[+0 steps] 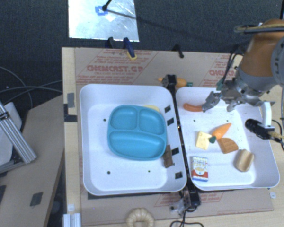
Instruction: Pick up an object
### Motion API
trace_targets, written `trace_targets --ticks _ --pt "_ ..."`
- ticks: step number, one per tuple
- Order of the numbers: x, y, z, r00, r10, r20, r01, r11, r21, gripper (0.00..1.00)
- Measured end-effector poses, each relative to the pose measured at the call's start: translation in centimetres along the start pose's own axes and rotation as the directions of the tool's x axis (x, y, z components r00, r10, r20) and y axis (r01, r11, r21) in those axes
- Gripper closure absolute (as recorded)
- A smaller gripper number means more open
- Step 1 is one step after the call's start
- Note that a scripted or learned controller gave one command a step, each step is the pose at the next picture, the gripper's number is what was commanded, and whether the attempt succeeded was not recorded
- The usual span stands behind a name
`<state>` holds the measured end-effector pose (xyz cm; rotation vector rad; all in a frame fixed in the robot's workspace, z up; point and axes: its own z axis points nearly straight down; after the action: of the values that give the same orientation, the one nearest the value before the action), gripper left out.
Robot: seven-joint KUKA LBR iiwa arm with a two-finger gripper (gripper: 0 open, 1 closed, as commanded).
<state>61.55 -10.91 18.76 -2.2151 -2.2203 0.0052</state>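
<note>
My gripper (220,103) hangs over the back of the right bin (265,174), open, with nothing between its fingers. Its left fingertip (209,101) is just right of an orange sausage-shaped piece (193,108) lying near the bin's back left. In front of the gripper lie an orange wedge (222,129), a yellow cheese block (203,139), a brown bread slice (228,145), a tan roll (244,160) and a small carton (199,168).
The left bin (97,174) holds a blue divided plate (136,131), with a small brown item (168,157) at its right. A black and white fitting (259,126) sticks out over the right bin's right side. A tan ring (141,217) lies on the bench in front.
</note>
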Motion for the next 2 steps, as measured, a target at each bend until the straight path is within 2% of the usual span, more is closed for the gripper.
trace_targets --ticks 1,2 --pt "0.0 0.2 -0.3 1.000 -0.001 0.001 0.001 1.000 -0.007 0.00" --pt "0.2 1.2 5.1 1.000 -0.004 0.001 0.004 1.000 -0.003 0.00"
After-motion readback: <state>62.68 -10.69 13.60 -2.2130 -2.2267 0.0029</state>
